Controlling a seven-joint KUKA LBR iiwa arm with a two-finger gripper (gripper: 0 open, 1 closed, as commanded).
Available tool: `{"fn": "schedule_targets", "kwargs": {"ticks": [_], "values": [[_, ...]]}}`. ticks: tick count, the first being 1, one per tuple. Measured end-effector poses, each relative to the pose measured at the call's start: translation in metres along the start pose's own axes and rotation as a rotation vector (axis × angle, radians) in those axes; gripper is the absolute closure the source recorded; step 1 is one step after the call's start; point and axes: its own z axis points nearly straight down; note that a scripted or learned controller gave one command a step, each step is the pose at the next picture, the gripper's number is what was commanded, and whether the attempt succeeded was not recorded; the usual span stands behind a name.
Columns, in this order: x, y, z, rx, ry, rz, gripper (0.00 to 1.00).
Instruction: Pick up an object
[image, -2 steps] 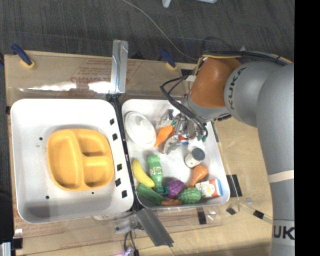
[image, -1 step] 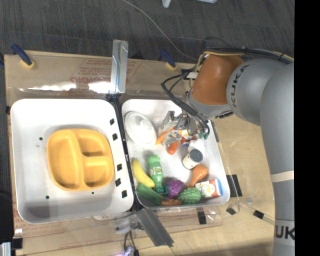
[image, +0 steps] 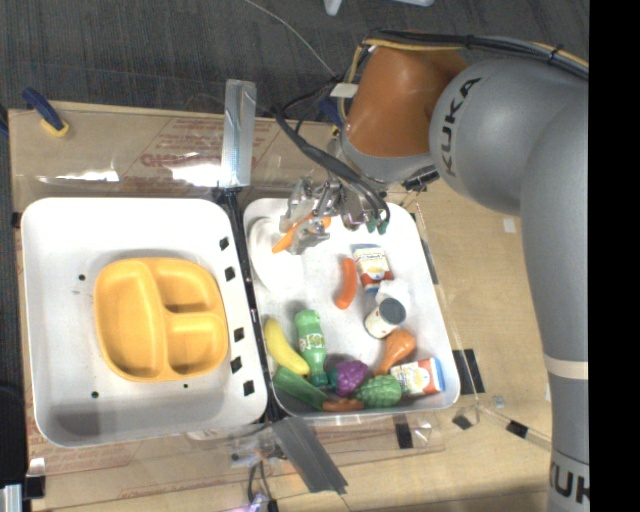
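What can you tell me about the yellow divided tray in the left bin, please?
The yellow divided tray looks like smooth moulded plastic with rounded corners. It has three hollows: one long at its left, two smaller at its right. It lies flat and upright, slightly turned, on the floor of the left bin, near its middle. Nothing else touches it.

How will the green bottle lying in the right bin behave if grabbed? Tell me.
The green bottle lies on its side, so its rounded body may roll or slip when nudged. It looks like small toy plastic, probably light and stiff. The banana and purple grapes crowd it, so they would likely shift too.
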Motion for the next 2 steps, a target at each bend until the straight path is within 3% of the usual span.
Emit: {"fn": "schedule_targets", "kwargs": {"ticks": [1,2], "values": [[0.013,-0.020,-0.088,0.004,0.003,0.257,1.00],[0.049,-0.076,-0.080,0.001,0.011,-0.065,1.00]]}}
